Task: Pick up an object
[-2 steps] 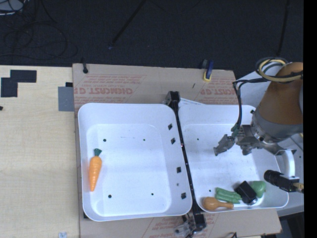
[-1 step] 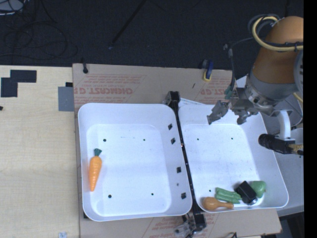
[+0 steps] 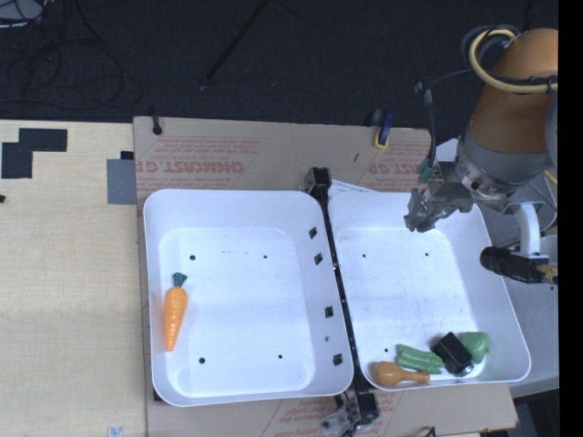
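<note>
Candidate objects: a green pod-shaped plastic toy (image 3: 419,359), a black block (image 3: 453,352), a rounded green piece (image 3: 475,342) and a tan pear-shaped toy (image 3: 398,374), clustered touching in the near corner of the right white bin (image 3: 510,317). An orange plastic carrot (image 3: 174,309) lies alone in the left white bin (image 3: 228,212). The grey two-finger gripper (image 3: 421,215) hangs above the right bin's far edge, well apart from all of them; finger spread cannot be told. Likely risk: the crowded corner and bin wall obstructing a clean grasp.

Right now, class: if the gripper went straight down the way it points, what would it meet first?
Probably the bare floor of the right bin, near its far edge; the gripper hangs above there, though depth is unclear.
</note>
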Robot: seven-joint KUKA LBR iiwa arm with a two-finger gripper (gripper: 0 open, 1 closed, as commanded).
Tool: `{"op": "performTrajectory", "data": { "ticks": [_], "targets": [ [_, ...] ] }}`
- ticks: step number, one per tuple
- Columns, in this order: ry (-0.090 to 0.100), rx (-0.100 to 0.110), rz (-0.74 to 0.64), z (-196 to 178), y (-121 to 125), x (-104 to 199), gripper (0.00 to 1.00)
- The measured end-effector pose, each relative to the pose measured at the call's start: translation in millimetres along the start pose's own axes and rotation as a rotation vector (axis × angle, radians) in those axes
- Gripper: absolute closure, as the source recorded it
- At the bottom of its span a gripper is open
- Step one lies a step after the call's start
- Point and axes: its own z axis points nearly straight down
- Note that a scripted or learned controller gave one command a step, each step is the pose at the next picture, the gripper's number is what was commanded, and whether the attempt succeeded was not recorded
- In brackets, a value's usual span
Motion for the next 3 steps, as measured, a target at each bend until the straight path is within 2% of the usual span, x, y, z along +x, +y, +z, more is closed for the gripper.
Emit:
{"op": "performTrajectory", "data": {
  "ticks": [1, 2, 3],
  "targets": [
    [0.0, -0.004, -0.004, 25, 67, 50, 1.0],
    [0.001, -0.012, -0.005, -71, 65, 100, 1.0],
    [0.002, 0.003, -0.011, -54, -9, 204, 1.0]
  ]
}}
